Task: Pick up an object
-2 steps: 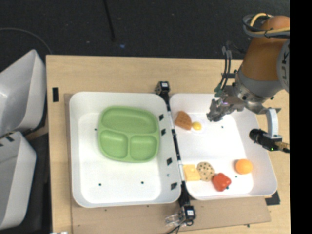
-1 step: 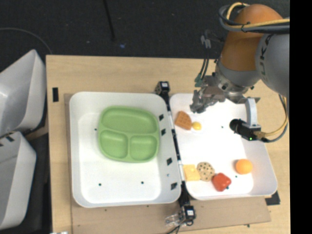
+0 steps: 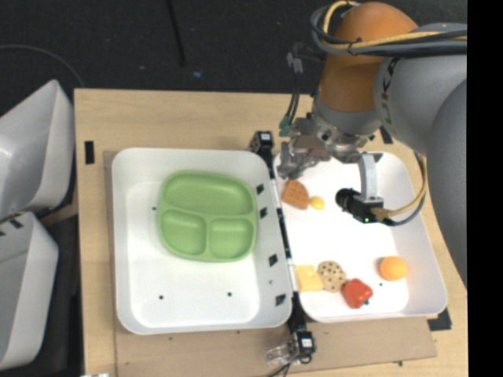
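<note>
**Arm low over the right bin's far left corner**

From where the camera looks down, the wooden bench (image 3: 181, 104) carries two shallow white bins side by side. The left bin (image 3: 134, 289) holds a green divided plate (image 3: 207, 215), lying flat a little toward the far side, with three compartments showing.

The right bin (image 3: 420, 289) has the small things in it. At its far left, close to the wall shared by the two bins, lies a brown wedge-shaped piece (image 3: 295, 194) with a small yellow ball (image 3: 316, 203) just beside it on the right. Along the near side sit a pale yellow block (image 3: 307, 278), a round speckled cookie (image 3: 332, 274) touching it, a red pepper-like piece (image 3: 356, 293) just beside the cookie, and an orange ball (image 3: 392, 269) well to the right.

The grey arm comes in from the right, its orange band (image 3: 357, 69) above the wrist. The gripper (image 3: 295, 159) hangs over the far left corner of the right bin, just beyond the brown wedge. I cannot tell how wide it stands, and nothing can be made out in its grasp. A black unit (image 3: 357, 204) on a bracket hangs to the right of the yellow ball.
</note>
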Robot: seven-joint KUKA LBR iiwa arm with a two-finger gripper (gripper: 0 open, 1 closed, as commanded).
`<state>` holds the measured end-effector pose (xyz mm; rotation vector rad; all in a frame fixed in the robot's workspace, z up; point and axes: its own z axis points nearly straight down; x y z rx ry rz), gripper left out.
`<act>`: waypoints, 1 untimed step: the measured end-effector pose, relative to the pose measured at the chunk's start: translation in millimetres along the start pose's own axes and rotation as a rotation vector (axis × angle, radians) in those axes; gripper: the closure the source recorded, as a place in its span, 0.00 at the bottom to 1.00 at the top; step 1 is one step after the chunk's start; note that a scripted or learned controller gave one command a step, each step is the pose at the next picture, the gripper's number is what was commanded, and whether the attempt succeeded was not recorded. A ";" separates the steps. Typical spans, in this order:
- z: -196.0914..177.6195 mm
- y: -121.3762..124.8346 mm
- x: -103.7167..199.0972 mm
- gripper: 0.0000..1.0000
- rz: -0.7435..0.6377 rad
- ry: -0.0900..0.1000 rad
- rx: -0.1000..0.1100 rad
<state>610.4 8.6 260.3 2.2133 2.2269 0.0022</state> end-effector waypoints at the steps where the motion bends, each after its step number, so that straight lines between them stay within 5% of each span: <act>1: 1.1 17.3 42.8 1.00 0.000 0.001 0.000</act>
